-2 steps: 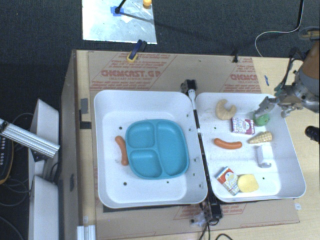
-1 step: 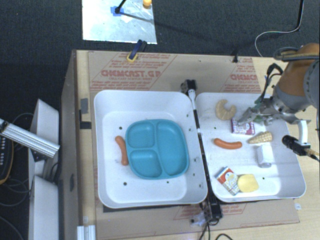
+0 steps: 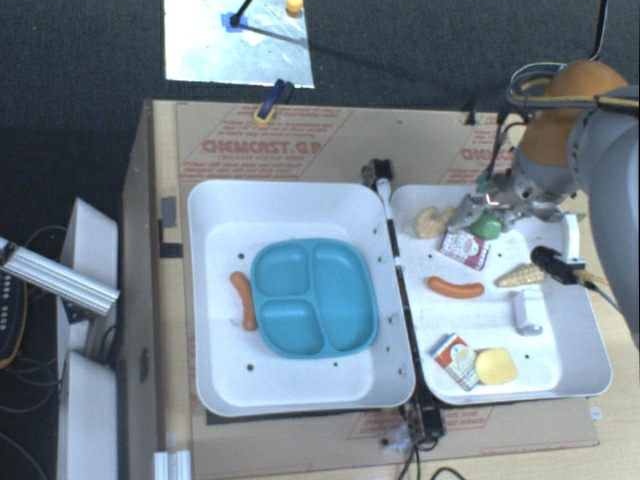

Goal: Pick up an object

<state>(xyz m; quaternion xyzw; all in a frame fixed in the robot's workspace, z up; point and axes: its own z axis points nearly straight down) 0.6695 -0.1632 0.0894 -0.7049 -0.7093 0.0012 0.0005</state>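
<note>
The arm (image 3: 585,128) is seen at the right of the camera view, reaching in from the right edge toward the left. Its grey body is bent downward, and the orange band (image 3: 560,103) is shown above the wrist. The wrist is angled down and to the left. The gripper (image 3: 487,208) is held low at the far left end of the arm. A black cable is looped over the top of the wrist.
</note>
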